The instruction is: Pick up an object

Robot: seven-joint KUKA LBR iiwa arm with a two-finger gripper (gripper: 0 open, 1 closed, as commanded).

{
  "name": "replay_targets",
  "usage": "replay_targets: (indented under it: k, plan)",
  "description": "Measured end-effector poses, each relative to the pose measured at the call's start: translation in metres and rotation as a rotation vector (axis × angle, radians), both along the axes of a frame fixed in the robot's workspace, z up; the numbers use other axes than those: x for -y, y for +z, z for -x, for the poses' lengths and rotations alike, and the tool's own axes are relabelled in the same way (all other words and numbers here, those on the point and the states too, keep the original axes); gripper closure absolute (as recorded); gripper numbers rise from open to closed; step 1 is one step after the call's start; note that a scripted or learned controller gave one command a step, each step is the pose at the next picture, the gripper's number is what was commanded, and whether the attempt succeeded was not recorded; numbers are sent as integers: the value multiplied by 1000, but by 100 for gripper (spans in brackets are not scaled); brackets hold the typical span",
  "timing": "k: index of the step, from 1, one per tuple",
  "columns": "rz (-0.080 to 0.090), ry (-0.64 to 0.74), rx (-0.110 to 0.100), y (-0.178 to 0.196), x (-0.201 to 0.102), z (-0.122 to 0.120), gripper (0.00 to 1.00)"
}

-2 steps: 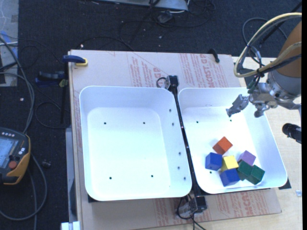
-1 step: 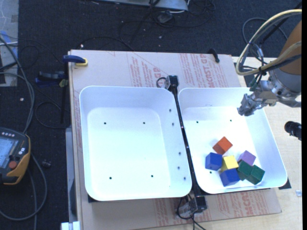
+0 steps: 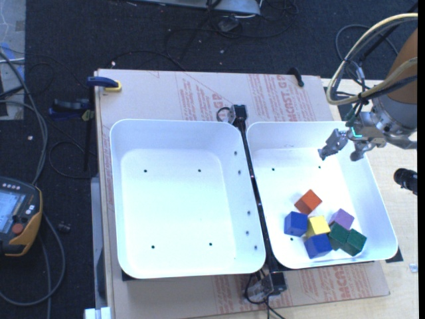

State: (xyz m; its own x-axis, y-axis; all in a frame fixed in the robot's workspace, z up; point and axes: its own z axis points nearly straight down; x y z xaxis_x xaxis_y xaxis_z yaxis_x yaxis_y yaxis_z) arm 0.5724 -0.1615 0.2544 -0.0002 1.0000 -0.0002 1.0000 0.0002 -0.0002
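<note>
Our pincer (image 3: 345, 146), fingers spread and holding nothing, hangs over the right bin's (image 3: 279, 171) far right edge, and below it we see coloured blocks (image 3: 322, 230) clustered in that bin's near right corner.

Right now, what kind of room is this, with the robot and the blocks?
Probably a robot lab or workshop. A robot arm reaches over two white bins on a cardboard-covered bench, cables lie loose on the dark floor, and a handheld controller sits nearby.
</note>
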Motion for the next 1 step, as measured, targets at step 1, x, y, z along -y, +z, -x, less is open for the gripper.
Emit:
replay_targets:
  k: [1]
  plan:
    - [-2,-3,-11,-112,3,67,0]
